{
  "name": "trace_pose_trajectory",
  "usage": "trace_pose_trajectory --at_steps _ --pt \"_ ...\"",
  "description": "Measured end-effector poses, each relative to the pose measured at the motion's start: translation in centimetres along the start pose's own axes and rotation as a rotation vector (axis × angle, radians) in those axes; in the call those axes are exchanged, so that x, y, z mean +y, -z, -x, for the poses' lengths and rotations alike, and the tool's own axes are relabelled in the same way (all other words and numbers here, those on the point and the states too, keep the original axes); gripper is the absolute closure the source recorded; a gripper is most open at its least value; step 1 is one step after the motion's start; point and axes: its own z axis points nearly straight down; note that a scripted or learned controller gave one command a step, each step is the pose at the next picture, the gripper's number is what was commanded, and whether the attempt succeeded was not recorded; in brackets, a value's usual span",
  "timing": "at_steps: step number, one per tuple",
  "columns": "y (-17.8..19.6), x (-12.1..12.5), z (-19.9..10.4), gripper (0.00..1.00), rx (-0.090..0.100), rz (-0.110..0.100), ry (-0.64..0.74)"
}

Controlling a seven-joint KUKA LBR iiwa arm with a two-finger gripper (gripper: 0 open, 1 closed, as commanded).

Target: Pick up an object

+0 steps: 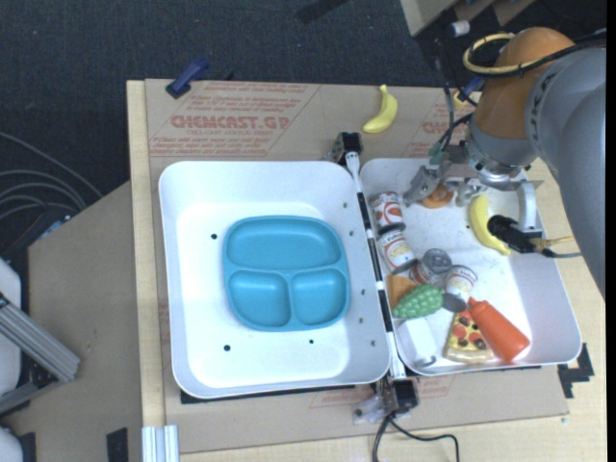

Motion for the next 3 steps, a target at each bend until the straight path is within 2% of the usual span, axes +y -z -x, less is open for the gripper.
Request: trace_pose_trajectory --at_steps 1,2,3 --pt "1.0 0.1 0.0 1.0 -0.001 0.002 0.001" --pt "1.0 0.1 0.0 0.0 -0.001 0.002 0.001" --pt "2.1 0.1 0.0 1.0 -0.002 0.005 0.001"
